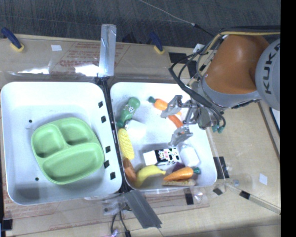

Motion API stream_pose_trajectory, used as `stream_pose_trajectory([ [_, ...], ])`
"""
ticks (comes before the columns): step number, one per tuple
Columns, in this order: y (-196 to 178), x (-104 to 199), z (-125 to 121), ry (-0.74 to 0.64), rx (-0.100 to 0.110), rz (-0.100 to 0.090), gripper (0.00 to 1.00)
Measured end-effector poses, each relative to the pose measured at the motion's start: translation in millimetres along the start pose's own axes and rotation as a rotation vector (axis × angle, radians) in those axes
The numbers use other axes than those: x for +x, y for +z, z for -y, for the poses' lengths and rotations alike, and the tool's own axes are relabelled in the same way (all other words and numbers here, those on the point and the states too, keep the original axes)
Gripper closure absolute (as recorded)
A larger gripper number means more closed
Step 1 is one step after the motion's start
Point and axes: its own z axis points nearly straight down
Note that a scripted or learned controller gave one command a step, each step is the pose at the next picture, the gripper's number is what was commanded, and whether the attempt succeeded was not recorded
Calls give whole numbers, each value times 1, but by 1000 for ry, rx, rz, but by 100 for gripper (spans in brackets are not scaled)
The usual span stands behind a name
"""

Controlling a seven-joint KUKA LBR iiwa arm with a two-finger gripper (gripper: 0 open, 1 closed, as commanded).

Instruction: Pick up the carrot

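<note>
green plate (67, 149) in left bin (10, 132); banana (149, 173), corn (125, 143) right.

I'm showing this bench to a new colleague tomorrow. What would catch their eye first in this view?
Probably the big green divided plate, alone in the left bin. Next the arm's orange band at upper right, with the gripper hanging over the right bin, close beside a small carrot. Along that bin's near edge lie a corn cob, a banana and a second carrot.
</note>
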Motion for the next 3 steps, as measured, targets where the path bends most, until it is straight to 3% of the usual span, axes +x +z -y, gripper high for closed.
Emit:
stream_pose_trajectory([
  [1,92,-61,43,415,-1,-5,0],
  [2,146,-79,54,625,-1,-2,0],
  [3,147,-93,40,1100,-3,-25,0],
])
